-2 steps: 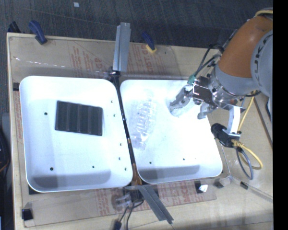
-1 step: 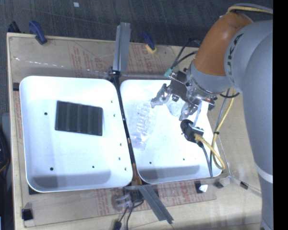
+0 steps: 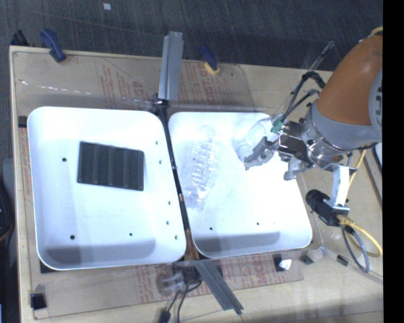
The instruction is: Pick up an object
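Start far to the left of the gripper and you find the left bin [image 3: 47, 180], with a dark ribbed rectangular pad [image 3: 111, 166] lying flat in its upper middle, well apart from the arm. Move toward the gripper and you cross the divider between the bins into the right bin [image 3: 256, 237]. Here a clear plastic bottle [image 3: 202, 168] lies on its side, lengthwise up and down the bin floor, near the gripper's left and a little below it. Next you reach the gripper [image 3: 259, 153] itself, hanging over the upper right part of that bin. A clear, crumpled plastic object [image 3: 249, 138] sits right at its tip, but glare hides whether the gripper grasps it, so you cannot tell. Behind the gripper, the grey arm with its orange band [image 3: 353, 79] reaches in from the right.
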Controlling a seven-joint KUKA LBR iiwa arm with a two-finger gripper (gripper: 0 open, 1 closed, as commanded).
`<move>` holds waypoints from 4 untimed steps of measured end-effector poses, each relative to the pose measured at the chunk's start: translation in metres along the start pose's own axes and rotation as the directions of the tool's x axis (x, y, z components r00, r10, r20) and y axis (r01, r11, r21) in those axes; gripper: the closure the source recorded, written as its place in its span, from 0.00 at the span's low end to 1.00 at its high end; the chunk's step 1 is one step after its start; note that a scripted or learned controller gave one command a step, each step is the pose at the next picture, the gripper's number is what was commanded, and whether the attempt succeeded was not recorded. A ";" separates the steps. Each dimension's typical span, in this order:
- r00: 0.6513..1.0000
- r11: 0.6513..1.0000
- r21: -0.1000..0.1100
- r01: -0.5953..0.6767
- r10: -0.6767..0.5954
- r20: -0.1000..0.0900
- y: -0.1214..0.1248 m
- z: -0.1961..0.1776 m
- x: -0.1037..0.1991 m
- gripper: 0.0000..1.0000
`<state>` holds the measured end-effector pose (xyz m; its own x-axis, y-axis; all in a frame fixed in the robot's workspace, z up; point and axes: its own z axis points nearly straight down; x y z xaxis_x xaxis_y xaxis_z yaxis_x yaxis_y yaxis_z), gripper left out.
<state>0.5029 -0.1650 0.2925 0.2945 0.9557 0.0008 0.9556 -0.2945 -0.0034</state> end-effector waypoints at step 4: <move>0.993 0.993 0.002 -0.120 0.120 0.000 0.000 0.026 0.008 1.00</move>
<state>0.5048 -0.1571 0.2663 0.4073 0.9133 0.0000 0.9133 -0.4073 -0.0056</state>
